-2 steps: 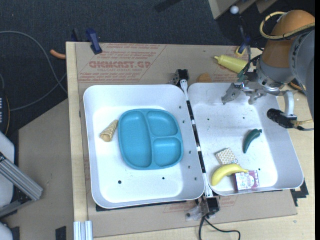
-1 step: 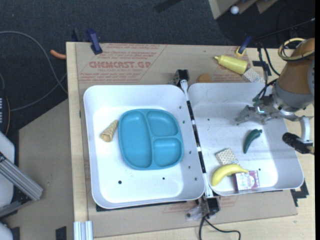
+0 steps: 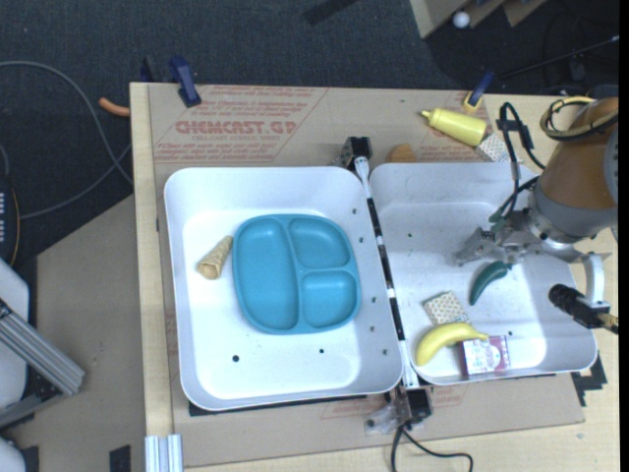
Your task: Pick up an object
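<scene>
My gripper [image 3: 494,251] is low in the right bin [image 3: 423,205], near its middle. A dark green pepper-shaped object [image 3: 486,282] lies right under it and touches its lower edge; I cannot tell whether it is held. A yellow banana [image 3: 447,342] lies near the bin's front edge, with a checkered cracker [image 3: 445,308] just behind it. A small red and white box [image 3: 486,355] sits to the banana's right.
The left bin [image 3: 197,342] holds a blue divided plate [image 3: 295,271] and a tan cone [image 3: 214,257] to its left. A yellow bottle [image 3: 454,124] lies on the bench behind the right bin. A black part of the arm [image 3: 580,306] overhangs the right bin's right side.
</scene>
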`<action>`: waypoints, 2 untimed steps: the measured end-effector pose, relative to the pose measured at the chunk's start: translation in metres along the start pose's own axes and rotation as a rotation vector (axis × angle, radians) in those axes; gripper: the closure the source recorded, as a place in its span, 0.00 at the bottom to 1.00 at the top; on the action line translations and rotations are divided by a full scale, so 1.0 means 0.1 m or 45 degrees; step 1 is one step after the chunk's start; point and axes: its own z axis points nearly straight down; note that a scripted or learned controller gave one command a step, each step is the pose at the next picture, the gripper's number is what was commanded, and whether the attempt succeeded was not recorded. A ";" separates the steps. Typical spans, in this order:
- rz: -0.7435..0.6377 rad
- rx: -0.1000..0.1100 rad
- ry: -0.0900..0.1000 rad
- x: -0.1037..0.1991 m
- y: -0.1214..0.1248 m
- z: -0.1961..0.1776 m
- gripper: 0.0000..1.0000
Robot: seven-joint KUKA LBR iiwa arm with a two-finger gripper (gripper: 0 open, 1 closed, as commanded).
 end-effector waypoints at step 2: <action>0.002 -0.003 -0.001 -0.01 -0.42 -0.10 1.00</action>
